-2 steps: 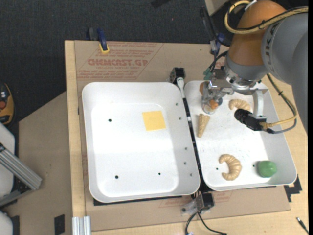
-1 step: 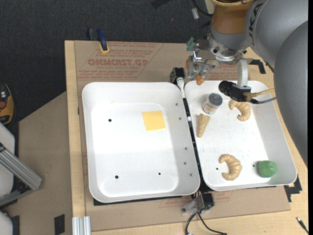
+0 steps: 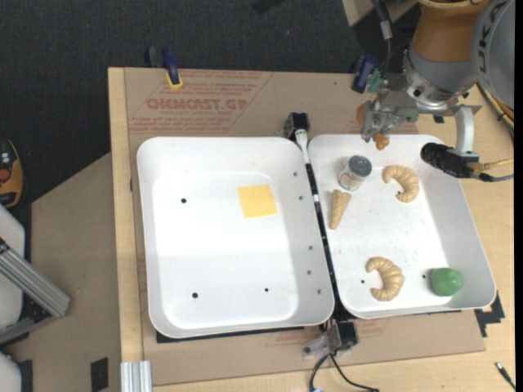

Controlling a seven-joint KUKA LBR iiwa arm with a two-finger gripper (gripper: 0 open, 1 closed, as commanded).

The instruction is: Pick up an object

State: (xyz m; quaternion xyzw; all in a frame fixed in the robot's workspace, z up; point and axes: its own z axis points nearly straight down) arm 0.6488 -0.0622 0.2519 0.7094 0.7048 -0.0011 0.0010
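The gripper (image 3: 380, 134) hangs over the right bin's (image 3: 470, 219) far edge, its grip impossible to judge. Inside: 2 croissants (image 3: 401, 182), 1 cone (image 3: 338, 207), 1 jar (image 3: 355, 172), 1 green ball (image 3: 445, 282).

Both bins, left (image 3: 163, 243) and right (image 3: 466, 243), are seen as smooth white plastic with a soft sheen. The counter (image 3: 122, 178) is faced in matt brown cardboard printed in red. The two croissants (image 3: 402, 181) (image 3: 386, 277) look ridged and matt. The green ball (image 3: 445, 282) appears smooth. The yellow square (image 3: 257, 202) is flat and matt.
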